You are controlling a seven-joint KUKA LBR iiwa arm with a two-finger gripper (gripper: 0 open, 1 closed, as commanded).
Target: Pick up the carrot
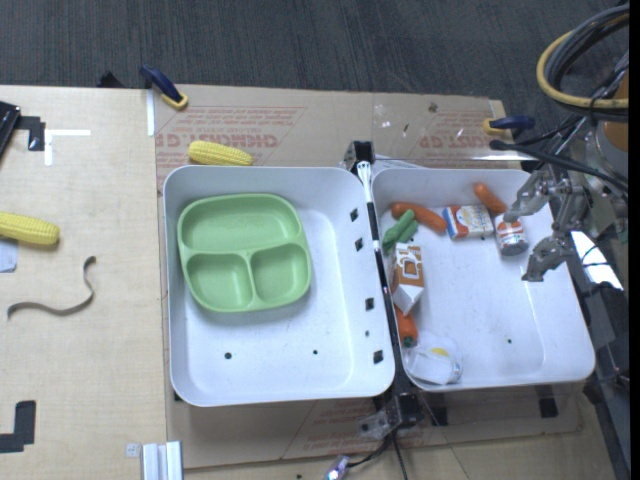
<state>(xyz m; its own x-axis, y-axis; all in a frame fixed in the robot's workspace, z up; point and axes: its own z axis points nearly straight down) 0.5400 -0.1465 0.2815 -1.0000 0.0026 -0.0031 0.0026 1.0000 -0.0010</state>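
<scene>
My jaws [538,233] hang spread and empty at the right bin's [520,353] right wall.
Left bin [270,363]: green plate [243,251]. Right bin: carton [408,274], carrot [419,215] near the far wall, can [510,235] just beside my jaws.

red print on cardboard sheet [330,128], unreadable

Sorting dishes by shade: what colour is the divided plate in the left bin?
Light green, plain; the divided plate shows clearly in the camera view.
</scene>
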